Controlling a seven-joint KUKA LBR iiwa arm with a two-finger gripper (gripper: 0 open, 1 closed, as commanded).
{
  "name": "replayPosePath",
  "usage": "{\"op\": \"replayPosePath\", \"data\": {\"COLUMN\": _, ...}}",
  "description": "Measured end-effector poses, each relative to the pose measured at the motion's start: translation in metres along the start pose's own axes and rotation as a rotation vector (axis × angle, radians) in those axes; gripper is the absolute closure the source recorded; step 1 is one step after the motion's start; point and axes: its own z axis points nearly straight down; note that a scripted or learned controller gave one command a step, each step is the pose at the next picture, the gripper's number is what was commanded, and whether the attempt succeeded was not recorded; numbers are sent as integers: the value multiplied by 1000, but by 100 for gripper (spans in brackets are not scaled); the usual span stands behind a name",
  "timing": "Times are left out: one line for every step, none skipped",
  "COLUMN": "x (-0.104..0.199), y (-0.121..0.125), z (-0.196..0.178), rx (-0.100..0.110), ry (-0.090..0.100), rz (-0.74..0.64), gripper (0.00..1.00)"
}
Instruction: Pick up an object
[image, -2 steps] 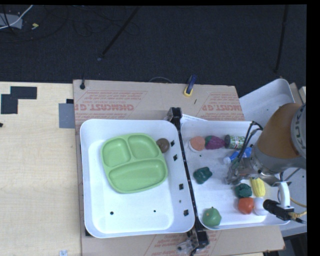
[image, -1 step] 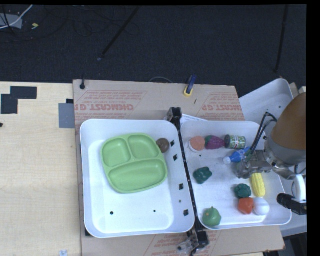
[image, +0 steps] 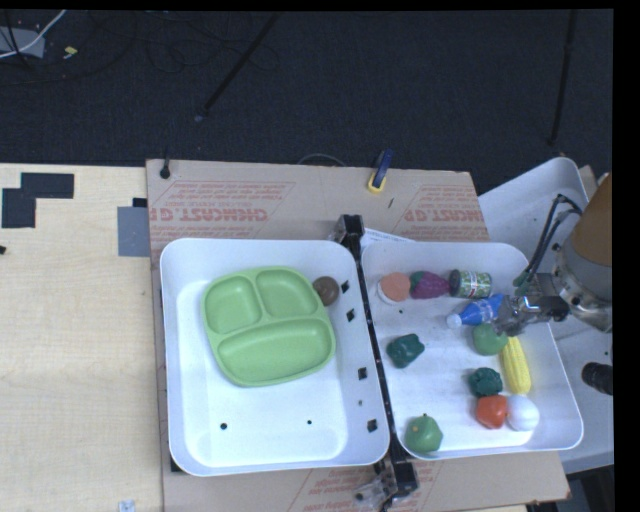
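Observation:
My gripper (image: 519, 312) reaches in from the right and hovers at the right bin's (image: 450, 440) far right side. It sits just above a light green round object (image: 488, 341) and next to a blue bottle (image: 474, 313). A yellow corn cob (image: 516, 364) lies just below it. Nothing is visibly held. Further left in this bin are a small can (image: 470, 283), a purple item (image: 430, 286) and an orange round piece (image: 395, 288).
The right bin also holds two dark green items (image: 405, 349) (image: 485, 381), a red fruit (image: 491, 411), a white egg (image: 522, 413) and a green apple (image: 424, 434). The left bin (image: 190, 420) bears a green divided plate (image: 268, 325) and a brown ball (image: 326, 290).

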Motion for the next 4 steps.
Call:
{"op": "replayPosePath", "data": {"x": -1, "y": 0, "z": -19, "rx": 3, "ry": 2, "rz": -1, "gripper": 100}}
{"op": "replayPosePath", "data": {"x": 46, "y": 18, "z": -12, "rx": 6, "ry": 3, "rz": -4, "gripper": 100}}
{"op": "replayPosePath", "data": {"x": 103, "y": 34, "z": -19, "rx": 5, "ry": 4, "rz": -6, "gripper": 100}}
{"op": "replayPosePath", "data": {"x": 152, "y": 38, "z": -8, "rx": 8, "ry": 4, "rz": -4, "gripper": 100}}
